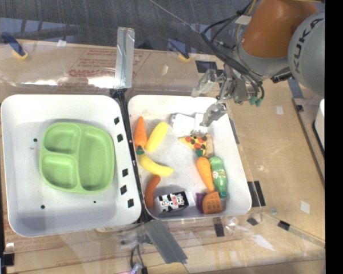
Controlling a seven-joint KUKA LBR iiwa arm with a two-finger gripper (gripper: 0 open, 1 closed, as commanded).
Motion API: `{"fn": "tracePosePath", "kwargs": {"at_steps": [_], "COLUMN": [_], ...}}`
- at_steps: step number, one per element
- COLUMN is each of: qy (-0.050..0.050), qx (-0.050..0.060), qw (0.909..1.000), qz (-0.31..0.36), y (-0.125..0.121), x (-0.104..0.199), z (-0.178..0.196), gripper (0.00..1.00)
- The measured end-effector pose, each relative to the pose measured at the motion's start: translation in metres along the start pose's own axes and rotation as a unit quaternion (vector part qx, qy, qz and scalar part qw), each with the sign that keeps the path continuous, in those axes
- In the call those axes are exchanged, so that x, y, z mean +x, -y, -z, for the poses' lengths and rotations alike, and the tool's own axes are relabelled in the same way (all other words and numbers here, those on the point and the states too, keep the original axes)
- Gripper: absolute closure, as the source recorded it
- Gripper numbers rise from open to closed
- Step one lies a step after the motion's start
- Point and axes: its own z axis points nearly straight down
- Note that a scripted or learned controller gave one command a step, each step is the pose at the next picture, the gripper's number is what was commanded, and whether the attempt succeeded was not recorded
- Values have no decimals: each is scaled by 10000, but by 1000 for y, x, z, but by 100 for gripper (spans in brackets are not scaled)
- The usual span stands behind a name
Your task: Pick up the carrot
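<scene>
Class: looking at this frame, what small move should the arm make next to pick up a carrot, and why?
Probably lower the tool toward the carrot beside the green bottle: it hovers above the right bin's upper part, holding nothing.

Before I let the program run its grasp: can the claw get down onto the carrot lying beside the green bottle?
Probably yes. The carrot lies uncovered in the right bin, open from above, and the claw hangs over that bin. The green bottle sits tight against it, so the fingers may catch that.
</scene>
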Motion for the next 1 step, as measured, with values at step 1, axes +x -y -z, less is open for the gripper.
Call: {"fn": "tracePosePath", "kwargs": {"at_steps": [1], "qy": [-12], "qx": [-11], "qw": [10000], "qz": [33], "y": [1], "x": [66], "z": [-35], "gripper": [0]}}
